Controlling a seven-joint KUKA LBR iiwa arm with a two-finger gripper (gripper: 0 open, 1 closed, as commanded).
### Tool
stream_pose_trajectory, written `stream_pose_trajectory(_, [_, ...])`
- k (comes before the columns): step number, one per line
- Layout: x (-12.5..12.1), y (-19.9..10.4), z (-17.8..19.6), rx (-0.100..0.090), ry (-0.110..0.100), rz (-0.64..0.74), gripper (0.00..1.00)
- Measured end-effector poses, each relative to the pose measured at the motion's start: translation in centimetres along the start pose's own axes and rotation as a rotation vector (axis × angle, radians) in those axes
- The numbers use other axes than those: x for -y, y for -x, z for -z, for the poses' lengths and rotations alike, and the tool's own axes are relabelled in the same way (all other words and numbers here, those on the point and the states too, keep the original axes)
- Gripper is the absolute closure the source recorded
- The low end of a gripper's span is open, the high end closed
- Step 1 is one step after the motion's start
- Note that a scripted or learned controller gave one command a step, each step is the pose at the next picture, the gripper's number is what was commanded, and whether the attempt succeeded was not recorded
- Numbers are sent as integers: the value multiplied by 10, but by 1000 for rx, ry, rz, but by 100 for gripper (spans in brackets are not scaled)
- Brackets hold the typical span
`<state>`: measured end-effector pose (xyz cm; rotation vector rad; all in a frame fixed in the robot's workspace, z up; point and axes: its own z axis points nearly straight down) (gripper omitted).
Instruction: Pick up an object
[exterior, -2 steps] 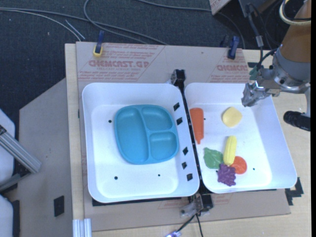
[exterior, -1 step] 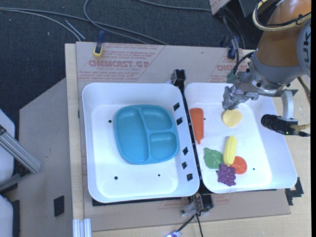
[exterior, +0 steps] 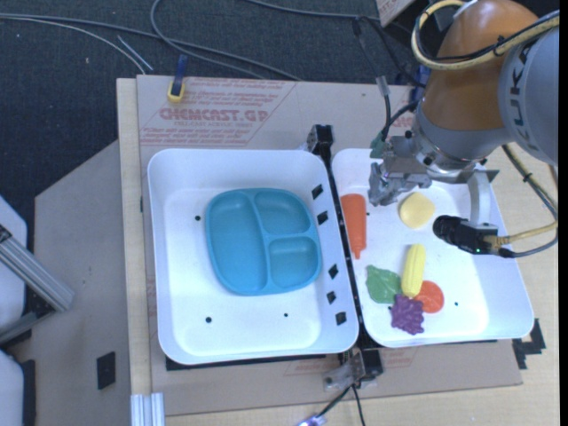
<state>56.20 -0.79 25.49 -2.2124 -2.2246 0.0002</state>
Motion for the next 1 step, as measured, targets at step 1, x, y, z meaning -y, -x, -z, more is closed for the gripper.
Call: stream_pose_trajectory(1, [15, -45, -21, 1, -2, -2, 100])
